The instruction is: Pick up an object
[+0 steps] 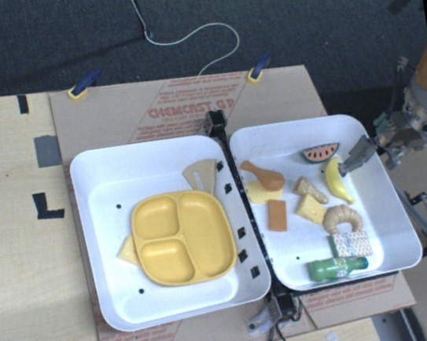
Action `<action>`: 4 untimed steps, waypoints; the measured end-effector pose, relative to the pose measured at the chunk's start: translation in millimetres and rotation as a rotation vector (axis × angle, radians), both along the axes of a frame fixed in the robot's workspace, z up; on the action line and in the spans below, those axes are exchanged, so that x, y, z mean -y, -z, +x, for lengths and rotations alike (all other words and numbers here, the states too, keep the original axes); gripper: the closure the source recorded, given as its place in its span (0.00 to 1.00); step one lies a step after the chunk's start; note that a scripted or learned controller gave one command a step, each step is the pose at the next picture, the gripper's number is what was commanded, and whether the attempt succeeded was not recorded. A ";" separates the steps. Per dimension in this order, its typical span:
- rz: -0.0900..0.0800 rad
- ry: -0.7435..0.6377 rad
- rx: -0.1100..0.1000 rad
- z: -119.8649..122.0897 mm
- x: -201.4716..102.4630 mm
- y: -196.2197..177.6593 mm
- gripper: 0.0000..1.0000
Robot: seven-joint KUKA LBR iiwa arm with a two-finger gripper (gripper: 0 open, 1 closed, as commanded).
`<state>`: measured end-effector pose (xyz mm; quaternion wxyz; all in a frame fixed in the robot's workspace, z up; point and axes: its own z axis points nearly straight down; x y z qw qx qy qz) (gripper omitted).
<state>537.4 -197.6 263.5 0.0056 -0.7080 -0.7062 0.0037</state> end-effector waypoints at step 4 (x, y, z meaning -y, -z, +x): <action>-0.003 -0.004 0.009 -12.0 -0.5 157.4 0.00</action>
